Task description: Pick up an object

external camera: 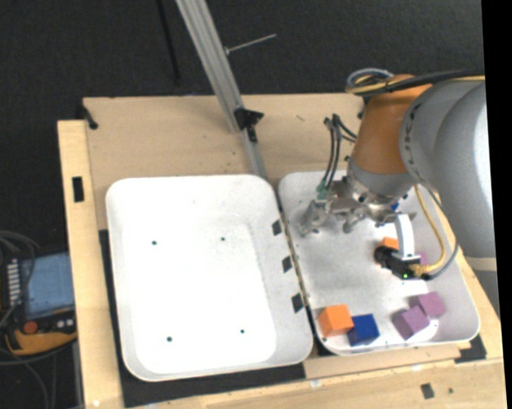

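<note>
Camera view puts the near edge of the pale wooden worktop [251, 398] at the bottom of your picture, with a strip of dark mat showing under the two bins. Nearest to you in the right-hand shallow white plastic bin [329, 264] lie four small blocks along its near wall: an orange cube [336, 318], a blue cube [363, 329] touching it on the right, then a purple block [410, 321] and a lighter purple block [432, 304] close together near the corner. Their faces look matte and flat-sided; finer texture is too small to make out.

The left-hand white bin [200, 272] has rounded corners and a few dark specks on its floor.

Further back in the right bin, the tool [330, 216] hangs over the far part of the bin floor, well apart from the blocks. Its metal parts blur together, so you cannot tell how it is set. Just right of it, a small black, white and orange fitting on the arm is hard to identify.

The grey arm with its orange band [386, 139] is cut off at the right. Behind, a slanted grey metal rail [218, 72] rises off the worktop against a dark floor. At far left, a blue-screened handheld unit [41, 294] lies among cables.
</note>
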Motion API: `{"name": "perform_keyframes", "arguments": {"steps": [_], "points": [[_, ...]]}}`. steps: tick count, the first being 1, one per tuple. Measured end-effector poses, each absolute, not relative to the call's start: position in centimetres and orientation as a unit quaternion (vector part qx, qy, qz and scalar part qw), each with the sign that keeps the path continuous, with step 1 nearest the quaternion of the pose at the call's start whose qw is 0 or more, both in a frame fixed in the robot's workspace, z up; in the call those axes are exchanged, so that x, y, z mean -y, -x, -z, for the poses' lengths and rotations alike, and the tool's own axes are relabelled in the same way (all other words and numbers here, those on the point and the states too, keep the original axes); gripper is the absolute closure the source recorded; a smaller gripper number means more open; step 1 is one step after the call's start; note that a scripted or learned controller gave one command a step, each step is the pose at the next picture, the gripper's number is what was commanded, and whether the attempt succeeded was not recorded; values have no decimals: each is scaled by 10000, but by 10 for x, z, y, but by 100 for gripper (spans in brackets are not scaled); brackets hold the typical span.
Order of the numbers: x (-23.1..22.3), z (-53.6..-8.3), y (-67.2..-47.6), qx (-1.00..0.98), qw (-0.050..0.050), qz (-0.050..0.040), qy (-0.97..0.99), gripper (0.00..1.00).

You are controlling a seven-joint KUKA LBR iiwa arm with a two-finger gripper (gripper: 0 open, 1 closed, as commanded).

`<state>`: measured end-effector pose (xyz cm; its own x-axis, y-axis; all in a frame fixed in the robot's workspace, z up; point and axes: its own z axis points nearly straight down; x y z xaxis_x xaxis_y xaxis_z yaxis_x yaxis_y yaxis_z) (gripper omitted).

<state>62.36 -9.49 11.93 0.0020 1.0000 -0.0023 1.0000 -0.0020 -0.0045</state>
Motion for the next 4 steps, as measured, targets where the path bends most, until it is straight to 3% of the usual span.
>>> {"name": "perform_keyframes", "arguments": {"steps": [1, 3, 4], "points": [[95, -133, -626, 7043, -10, 17, 7099, 100], [105, -240, -612, 7046, -30, 22, 7096, 100], [106, -254, -613, 7061, -9, 11, 7081, 100]]}}
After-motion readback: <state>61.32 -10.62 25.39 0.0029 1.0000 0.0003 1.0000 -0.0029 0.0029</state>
